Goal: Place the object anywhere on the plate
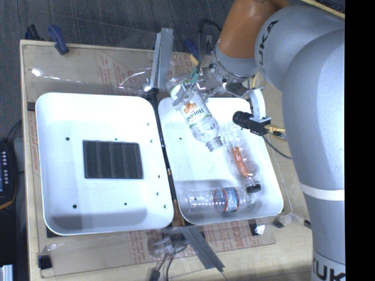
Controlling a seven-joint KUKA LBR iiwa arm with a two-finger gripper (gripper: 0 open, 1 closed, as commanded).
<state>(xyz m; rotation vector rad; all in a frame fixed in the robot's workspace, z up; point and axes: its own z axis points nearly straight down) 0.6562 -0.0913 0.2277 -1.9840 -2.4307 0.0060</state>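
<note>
A dark grey ribbed plate [112, 160] lies flat in the middle of the left white bin [58, 116]. My gripper [198, 85] hangs over the back left corner of the right bin [270, 180]. It is shut on the base end of a clear bottle with an orange and white label [198, 116]. The bottle hangs tilted above the bin floor, its cap end pointing down and to the right. The plate sits well to the left of the gripper, across the divider between the bins.
Two more bottles lie in the right bin: a slim one with orange contents [241, 163] by the right wall and a clear one with a blue label [218, 199] along the front wall. A metal bracket [162, 57] stands behind the bins' joint.
</note>
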